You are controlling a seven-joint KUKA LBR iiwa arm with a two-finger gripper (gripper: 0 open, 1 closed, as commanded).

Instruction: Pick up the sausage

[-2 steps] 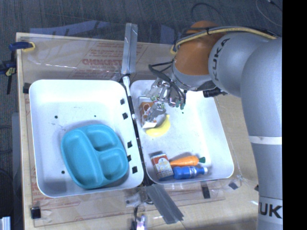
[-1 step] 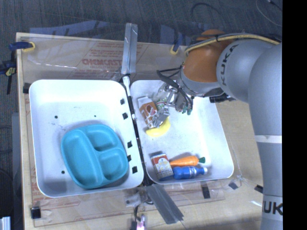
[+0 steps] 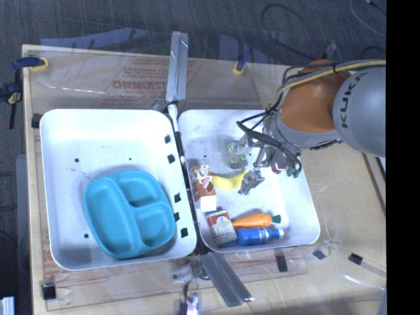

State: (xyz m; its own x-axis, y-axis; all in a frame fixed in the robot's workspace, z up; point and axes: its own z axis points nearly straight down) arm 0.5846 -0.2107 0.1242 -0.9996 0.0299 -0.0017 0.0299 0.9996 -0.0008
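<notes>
The end effector [image 3: 252, 176] hangs low in the right bin [image 3: 298, 195], so the reach looks under way with no grasp made; whether it is spread or pressed together I cannot tell. The likeliest sausage [image 3: 202, 181] is the brown packaged piece just left of it, beyond the banana [image 3: 228, 182]. Next it should shift left and descend. Wrist cables blur the tips.

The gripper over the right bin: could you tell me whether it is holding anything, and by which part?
It cannot be told. The gripper hangs over the right bin beside a yellow item, with nothing visibly between its fingers.
</notes>
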